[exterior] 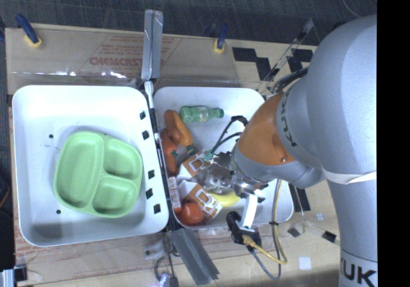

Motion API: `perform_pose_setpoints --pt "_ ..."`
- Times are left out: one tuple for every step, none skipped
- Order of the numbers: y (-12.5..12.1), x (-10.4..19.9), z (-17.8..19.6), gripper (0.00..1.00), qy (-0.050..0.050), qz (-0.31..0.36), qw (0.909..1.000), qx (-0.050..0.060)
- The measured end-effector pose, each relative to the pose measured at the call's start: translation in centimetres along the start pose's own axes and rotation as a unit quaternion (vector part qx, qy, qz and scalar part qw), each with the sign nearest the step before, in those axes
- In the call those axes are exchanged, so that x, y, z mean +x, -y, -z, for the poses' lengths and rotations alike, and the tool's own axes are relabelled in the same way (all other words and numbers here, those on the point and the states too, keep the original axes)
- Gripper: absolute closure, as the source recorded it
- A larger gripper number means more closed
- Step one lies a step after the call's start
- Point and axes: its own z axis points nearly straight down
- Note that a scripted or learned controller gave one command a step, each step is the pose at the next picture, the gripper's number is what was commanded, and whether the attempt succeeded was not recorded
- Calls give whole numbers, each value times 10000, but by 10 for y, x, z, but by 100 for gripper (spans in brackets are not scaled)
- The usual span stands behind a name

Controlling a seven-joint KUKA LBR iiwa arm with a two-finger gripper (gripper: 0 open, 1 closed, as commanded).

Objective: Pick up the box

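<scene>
An orange-and-white box (194, 165) lies in the right bin (246, 97), near its left wall. A second orange-and-white carton piece (206, 200) shows just below it; whether the two are one box I cannot tell. My gripper (214, 175) hangs low over this spot, reaching in from the right below the orange wrist band (266, 141). It covers the stretch between the two carton parts. Contact with the box is hidden by the gripper body.
The right bin also holds a green bottle (200, 113), orange vegetables (177, 128), a banana (225, 200) and a red tomato (191, 213), crowded along its left side. A green divided plate (99, 174) sits in the left bin (38, 106).
</scene>
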Motion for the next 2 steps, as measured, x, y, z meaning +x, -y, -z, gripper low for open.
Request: perform_pose_setpoints --pt "-18 -44 82 100 1 422 9991 10" --pt "-10 -26 -1 100 1 -1274 9919 22"
